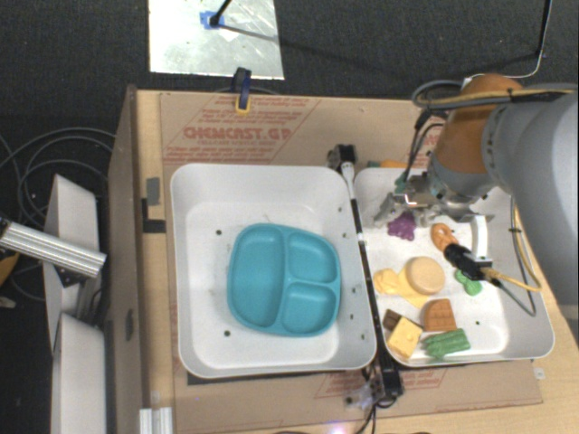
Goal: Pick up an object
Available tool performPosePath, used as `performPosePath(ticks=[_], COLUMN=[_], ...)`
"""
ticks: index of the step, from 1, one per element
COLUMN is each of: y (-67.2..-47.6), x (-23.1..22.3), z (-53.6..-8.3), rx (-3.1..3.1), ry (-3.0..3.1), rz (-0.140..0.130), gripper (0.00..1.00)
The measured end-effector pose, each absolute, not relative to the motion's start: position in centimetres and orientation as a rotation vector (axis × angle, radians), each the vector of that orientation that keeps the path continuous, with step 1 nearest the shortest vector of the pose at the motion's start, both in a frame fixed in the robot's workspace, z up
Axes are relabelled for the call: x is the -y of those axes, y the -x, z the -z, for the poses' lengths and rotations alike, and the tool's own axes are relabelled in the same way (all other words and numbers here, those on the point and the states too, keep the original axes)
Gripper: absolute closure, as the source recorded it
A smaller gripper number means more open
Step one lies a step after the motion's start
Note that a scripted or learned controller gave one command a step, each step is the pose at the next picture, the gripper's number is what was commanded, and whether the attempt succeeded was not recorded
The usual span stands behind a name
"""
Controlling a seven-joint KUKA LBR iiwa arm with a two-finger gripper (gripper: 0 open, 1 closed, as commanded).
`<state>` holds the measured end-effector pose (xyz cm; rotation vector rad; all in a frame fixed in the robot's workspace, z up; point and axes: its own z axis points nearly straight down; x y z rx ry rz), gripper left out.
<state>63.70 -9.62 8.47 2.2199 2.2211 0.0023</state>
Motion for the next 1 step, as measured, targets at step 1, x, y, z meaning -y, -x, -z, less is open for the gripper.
performPosePath(ticks=[1], y=[-63.81], x=[9.59], z=[-9.60], rx=[-2.222], ry=[-2.217], rz=[-0.005], gripper=[1.00])
